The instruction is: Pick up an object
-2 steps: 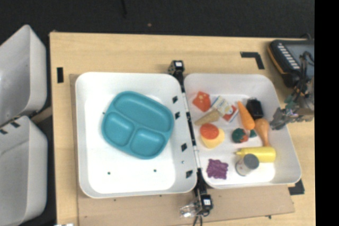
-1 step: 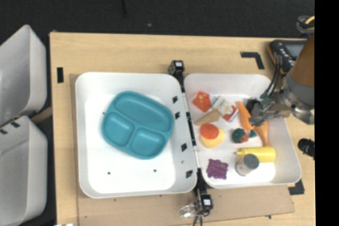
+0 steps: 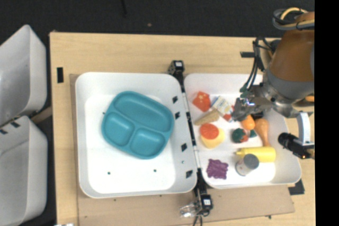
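Note:
The right bin (image 3: 212, 81) holds several toy foods. A red strawberry-like piece (image 3: 201, 101) lies at its upper left, with a tan stick (image 3: 208, 116) below it. A yellow round with a red top (image 3: 211, 135) sits lower, beside a green and red piece (image 3: 239, 135). An orange carrot (image 3: 261, 129) lies at the right. A yellow bottle with a grey cap (image 3: 255, 156) and purple grapes (image 3: 217, 168) lie near the front. My gripper (image 3: 242, 110) hangs low over the bin's middle, above a small red and white item (image 3: 224, 105) and an orange piece (image 3: 247, 124).
The left bin (image 3: 87, 166) holds a teal divided plate (image 3: 138, 124). Black clips (image 3: 176, 67) sit along the seam between the bins. The arm's grey and orange body (image 3: 290, 69) covers the right bin's far right corner. Tan bench (image 3: 132, 50) surrounds both bins.

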Controlling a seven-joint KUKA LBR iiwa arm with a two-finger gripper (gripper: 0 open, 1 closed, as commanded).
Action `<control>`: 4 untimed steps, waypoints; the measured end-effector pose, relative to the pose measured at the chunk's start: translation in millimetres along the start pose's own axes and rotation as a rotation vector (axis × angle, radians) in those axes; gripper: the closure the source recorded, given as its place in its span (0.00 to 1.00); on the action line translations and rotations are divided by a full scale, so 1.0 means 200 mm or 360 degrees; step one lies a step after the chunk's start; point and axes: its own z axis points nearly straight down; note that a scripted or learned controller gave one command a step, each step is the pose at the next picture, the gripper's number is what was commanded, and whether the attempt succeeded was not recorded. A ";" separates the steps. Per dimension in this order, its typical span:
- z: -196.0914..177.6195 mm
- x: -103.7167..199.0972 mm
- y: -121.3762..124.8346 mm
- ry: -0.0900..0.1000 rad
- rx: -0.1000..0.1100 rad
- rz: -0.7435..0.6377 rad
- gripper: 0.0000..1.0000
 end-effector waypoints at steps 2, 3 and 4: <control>0.05 0.34 0.02 -0.0001 0.0003 0.0006 1.00; 0.01 0.33 0.03 -0.0001 0.0004 0.0005 1.00; -0.02 0.29 0.00 -0.0001 0.0004 0.0010 1.00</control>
